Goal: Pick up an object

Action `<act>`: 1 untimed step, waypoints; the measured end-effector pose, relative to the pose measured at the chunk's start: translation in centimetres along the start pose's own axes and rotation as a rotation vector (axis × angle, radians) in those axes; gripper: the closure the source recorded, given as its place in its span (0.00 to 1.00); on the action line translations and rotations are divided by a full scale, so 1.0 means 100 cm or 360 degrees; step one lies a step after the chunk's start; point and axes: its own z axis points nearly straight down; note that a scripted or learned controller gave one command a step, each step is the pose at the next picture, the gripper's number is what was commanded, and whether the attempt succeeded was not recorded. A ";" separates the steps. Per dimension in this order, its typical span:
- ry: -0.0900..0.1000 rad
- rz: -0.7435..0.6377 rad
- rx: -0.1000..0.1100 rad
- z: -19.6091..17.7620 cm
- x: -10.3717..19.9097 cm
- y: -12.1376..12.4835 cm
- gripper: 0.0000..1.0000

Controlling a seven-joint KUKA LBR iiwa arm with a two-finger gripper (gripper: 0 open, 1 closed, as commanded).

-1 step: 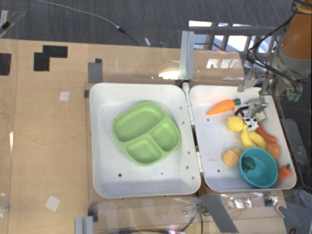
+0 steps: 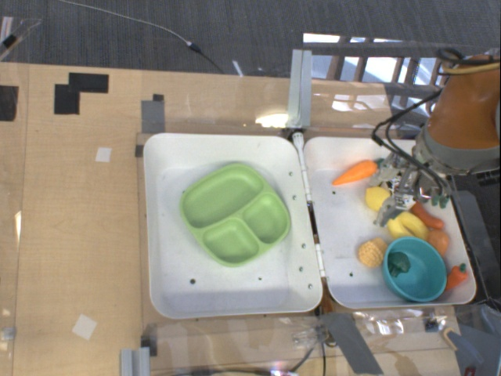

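Your gripper (image 2: 401, 197) hovered over the yellow toy fruit (image 2: 378, 199) in the right bin (image 2: 337, 233), its opening impossible to tell; the fruit looked light, smooth, best pinched across its middle.

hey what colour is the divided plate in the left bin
Light green. The divided plate shows clearly in the camera view, lying in the left bin.
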 end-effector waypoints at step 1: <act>-0.0032 -0.0012 0.0000 0.063 0.011 -0.021 0.00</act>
